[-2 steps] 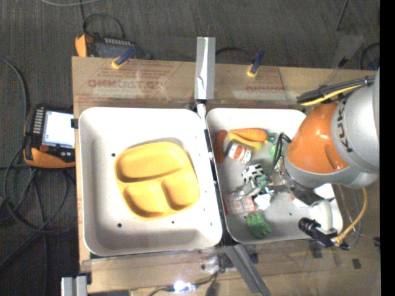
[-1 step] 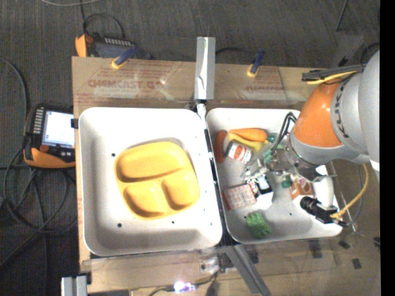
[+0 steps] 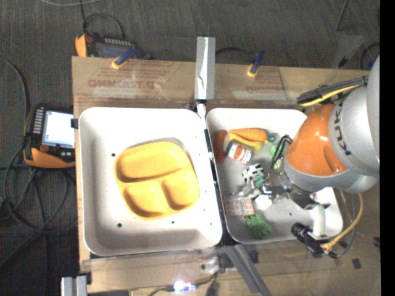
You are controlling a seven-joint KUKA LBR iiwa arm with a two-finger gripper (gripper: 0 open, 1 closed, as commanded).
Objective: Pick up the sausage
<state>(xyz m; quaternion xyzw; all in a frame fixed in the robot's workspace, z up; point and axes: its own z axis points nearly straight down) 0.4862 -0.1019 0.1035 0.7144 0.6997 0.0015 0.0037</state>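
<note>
The gripper (image 3: 262, 187) is seen low in the right bin (image 3: 281, 224), among small items; whether it is open or closed cannot be told. The sausage (image 3: 220, 145), a reddish-brown piece, lies up and left of the gripper against the bin's left wall, its long axis running roughly top to bottom. A carrot (image 3: 249, 134) lies just beside it. The yellow divided tray (image 3: 158, 179) sits in the left bin (image 3: 99, 134).

A divided tray (image 3: 159, 179) lies in the left bin (image 3: 92, 165); the right bin (image 3: 327, 227) holds a carrot (image 3: 248, 134).
</note>
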